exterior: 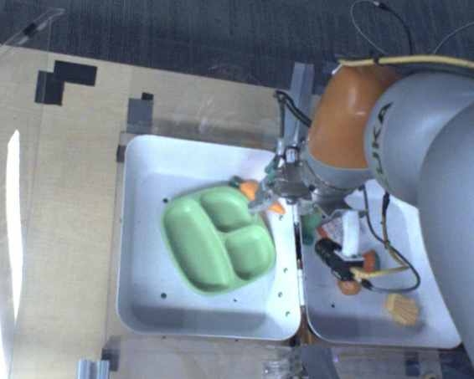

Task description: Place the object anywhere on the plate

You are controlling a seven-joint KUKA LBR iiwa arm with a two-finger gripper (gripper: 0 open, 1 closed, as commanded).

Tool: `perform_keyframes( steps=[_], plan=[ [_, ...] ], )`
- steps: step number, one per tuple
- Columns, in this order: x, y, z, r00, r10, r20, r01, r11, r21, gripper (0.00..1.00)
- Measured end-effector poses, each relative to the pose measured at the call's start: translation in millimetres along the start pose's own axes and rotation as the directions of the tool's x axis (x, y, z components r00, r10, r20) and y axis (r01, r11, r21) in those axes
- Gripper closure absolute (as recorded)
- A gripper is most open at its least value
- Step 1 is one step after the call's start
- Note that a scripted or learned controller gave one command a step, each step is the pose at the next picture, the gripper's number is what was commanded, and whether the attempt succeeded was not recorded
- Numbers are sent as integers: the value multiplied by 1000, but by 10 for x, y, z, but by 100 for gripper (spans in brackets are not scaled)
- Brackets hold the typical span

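We see the gripper (pixel 269 192) at the plate's (pixel 214 249) top right edge, with an orange carrot (pixel 248 189) by it. We cannot tell its state. We think the carrot could land on the rim and roll into the bin (pixel 134 283).

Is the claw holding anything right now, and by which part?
Cannot be told. The claw sits at the green plate's upper edge beside an orange object, but no hold shows.

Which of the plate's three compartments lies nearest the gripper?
The top compartment of the green plate, the one by the plate's upper right rim. The gripper and an orange object sit just beyond it; the other two lie farther away.
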State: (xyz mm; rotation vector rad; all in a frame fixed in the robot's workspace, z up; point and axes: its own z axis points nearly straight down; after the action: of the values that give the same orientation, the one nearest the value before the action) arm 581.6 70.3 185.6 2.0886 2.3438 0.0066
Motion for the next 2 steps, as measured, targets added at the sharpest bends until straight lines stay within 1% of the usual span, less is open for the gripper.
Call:
perform_keyframes(
  steps=[1,2],
  plan=[
    [8,20,-116,1000,-3,-2,3,1000,-5,100],
    [339,-129,-55,999,47,0,-47,999,3,100]
  ],
)
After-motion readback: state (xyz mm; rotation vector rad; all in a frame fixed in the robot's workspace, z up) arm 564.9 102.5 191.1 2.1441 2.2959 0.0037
